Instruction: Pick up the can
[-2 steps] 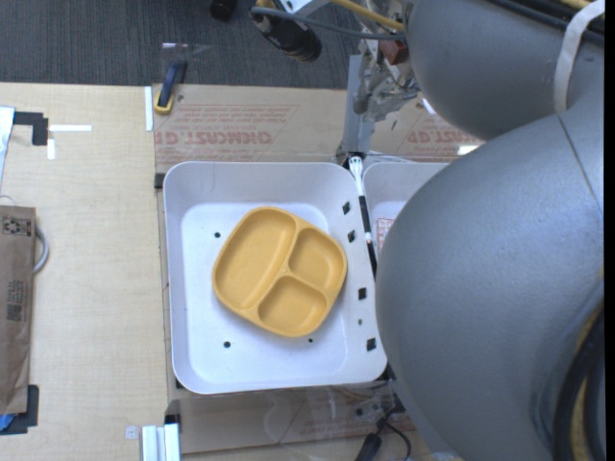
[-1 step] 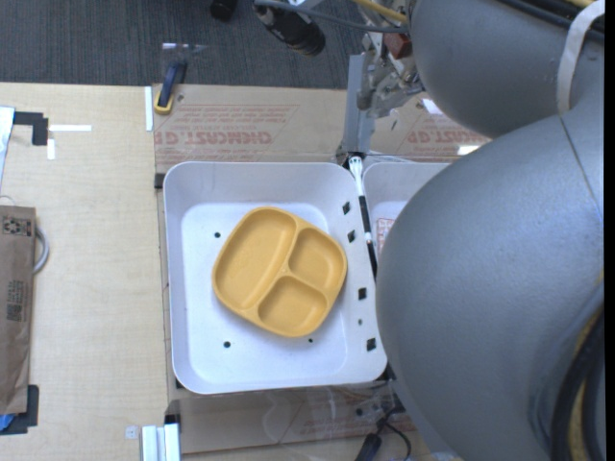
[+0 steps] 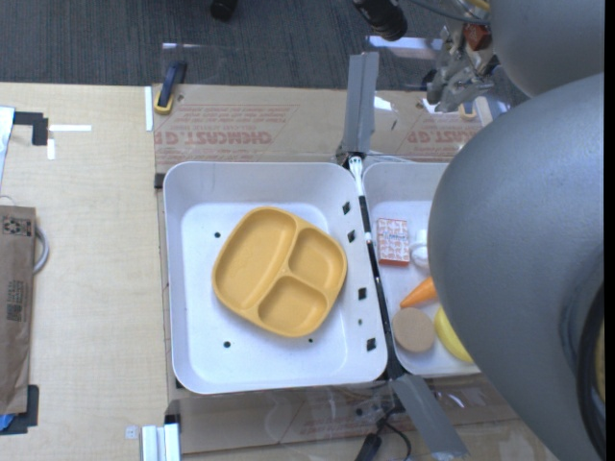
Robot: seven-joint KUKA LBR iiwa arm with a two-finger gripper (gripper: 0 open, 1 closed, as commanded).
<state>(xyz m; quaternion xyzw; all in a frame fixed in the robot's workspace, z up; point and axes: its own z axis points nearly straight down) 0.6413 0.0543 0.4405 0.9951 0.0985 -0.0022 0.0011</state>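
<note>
A smooth grey arm (image 3: 524,257), rounded and matte, fills the right side of the frame and covers most of the right bin (image 3: 384,182); the pincer lies somewhere under that bulk, so its state cannot be told. The left bin (image 3: 178,286) is a shallow white plastic tray with rounded corners, sitting at the centre of the pale wood-grain worktop (image 3: 77,257). In it lies a yellow plate (image 3: 280,272), a glossy rounded square tilted on its axis and divided into three compartments. In the visible strip of the right bin, from top to bottom, sit a small red-and-white patterned box (image 3: 392,241), a small white object (image 3: 420,254) too hidden to name, an orange wedge (image 3: 419,293) with a pointed tip, a flat tan disc (image 3: 415,330) that looks like the top of the can, near the lower edge of that bin, and a curved yellow piece (image 3: 450,336) touching the arm's outline. A brown paper bag (image 3: 17,305) lies at the left edge of the frame.
</note>
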